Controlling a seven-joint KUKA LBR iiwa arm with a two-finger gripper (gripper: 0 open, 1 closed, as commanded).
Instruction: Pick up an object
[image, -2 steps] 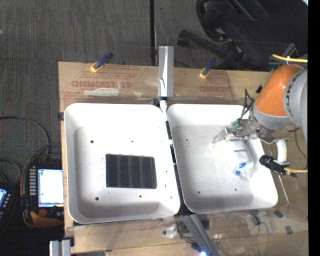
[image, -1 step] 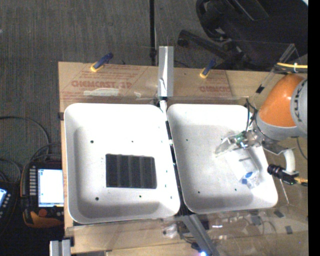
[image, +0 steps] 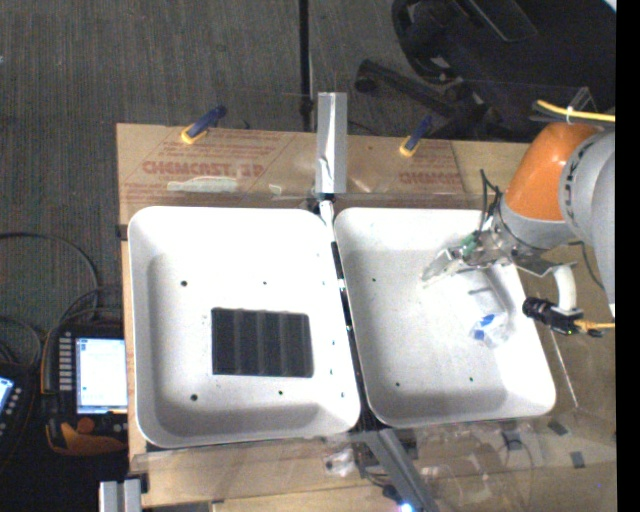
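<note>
Camera view: the arm (image: 560, 195) comes in from 3 o'clock over the right bin (image: 400, 300). Its gripper (image: 450, 262) hangs above the bin's upper middle; whether it is open or closed I cannot tell. A small clear object with blue spots (image: 490, 322) lies on the bin floor at the gripper's 5 o'clock, near it. In the left bin (image: 170, 250) a dark ribbed block (image: 262, 342) lies flat at centre.

Even, fairly bright overhead light washes the two white bins (image: 240, 225) nearly to glare, with soft shadows along their inner walls, while the carpet beyond the table (image: 250, 165) stays dim, and the picture is slightly soft and grainy, most so at the arm (image: 560, 190).
</note>
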